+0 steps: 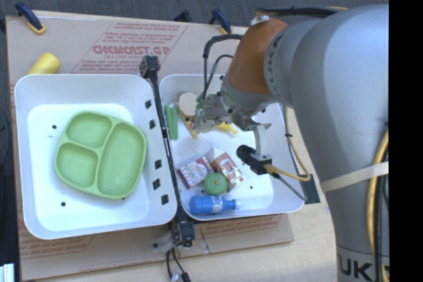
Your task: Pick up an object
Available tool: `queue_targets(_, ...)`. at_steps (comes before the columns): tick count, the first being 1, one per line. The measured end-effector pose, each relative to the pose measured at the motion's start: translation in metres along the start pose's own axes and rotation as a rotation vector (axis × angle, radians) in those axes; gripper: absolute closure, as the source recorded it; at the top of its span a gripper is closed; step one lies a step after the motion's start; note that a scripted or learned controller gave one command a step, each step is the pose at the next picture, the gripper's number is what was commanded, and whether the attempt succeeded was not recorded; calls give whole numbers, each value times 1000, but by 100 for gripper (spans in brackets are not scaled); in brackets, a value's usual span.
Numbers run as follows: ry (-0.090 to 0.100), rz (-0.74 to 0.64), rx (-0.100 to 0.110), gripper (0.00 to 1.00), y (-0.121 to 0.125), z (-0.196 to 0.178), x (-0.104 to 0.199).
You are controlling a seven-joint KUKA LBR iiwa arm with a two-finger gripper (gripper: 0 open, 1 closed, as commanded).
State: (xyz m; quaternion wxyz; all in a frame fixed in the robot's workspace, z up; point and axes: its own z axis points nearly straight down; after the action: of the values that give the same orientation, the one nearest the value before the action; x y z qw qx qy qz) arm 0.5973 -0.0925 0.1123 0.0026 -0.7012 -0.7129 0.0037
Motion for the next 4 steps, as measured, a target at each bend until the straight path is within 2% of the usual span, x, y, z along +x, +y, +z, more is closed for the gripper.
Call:
queue_targets(1, -1, -1, 0, 0, 0, 0, 0)
queue_targets(2, -2, -4, 0, 100, 0, -10, 0)
queue_targets(3, 1, 10, -5, 100, -85, -79, 6)
queue_targets(4, 2, 10, -5, 0, -85, -79, 6)
